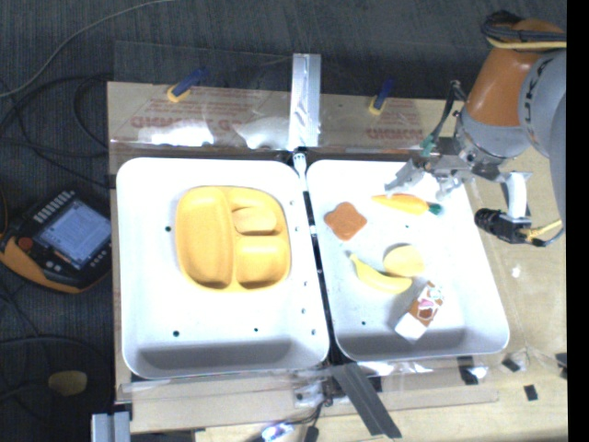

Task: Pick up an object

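Gripper (pixel 419 184): upper right of frame, over the top edge of the right bin (pixel 479 274); grip state cannot be told.
Carrot-like piece (pixel 402 203): just below gripper, contact unclear.
Brown cookie (pixel 345 220): right bin, upper left.
Banana (pixel 377 277): mid bin, touching pale round piece (pixel 403 261).
Small carton (pixel 421 312): lower right.
Left bin (pixel 147 320): holds yellow divided tray (pixel 232 236).

A robotics lab, by the look of it: a plywood bench (pixel 138 109) stands on dark carpet (pixel 55 26), with two white bins (pixel 138 339) fixed side by side and clamps (pixel 187 84) at the back edge. Loose cables (pixel 110 21) trail over the floor, and a handheld control pendant (pixel 60 238) lies left of the bench. The items in the bins are plastic toy foods (pixel 382 270).
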Available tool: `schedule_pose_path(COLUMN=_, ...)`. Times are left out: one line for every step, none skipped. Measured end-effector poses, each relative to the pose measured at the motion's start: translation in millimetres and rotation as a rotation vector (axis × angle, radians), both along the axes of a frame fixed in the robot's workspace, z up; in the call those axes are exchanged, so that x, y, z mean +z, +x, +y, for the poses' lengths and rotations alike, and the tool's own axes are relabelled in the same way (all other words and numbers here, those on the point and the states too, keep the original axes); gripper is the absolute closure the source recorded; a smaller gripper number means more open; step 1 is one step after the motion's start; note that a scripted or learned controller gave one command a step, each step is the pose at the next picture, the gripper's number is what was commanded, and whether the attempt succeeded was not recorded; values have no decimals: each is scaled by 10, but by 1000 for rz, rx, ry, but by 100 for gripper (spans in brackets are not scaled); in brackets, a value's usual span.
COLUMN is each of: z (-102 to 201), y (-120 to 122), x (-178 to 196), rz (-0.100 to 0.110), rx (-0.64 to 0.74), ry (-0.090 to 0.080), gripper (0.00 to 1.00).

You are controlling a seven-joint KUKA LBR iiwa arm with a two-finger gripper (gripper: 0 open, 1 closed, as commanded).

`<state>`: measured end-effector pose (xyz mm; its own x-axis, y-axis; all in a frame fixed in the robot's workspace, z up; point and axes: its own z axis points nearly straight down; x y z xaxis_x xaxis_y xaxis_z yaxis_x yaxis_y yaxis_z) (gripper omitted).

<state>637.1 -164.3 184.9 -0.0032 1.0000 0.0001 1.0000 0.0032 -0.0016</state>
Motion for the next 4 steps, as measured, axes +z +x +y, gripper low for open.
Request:
schedule_pose_path(z=0, y=0, x=0, rz=0, rx=0, ry=0, gripper=0)
schedule_pose_path(z=-332, y=127, x=-909, rz=-2, rx=54, ry=-1, gripper=0)
schedule_pose_path(z=-409, y=231, x=-950, rz=9, rx=24, ry=10, gripper=0)
schedule_pose_path(z=-426, y=271, x=-947, rz=15, rx=41, ry=14, gripper=0)
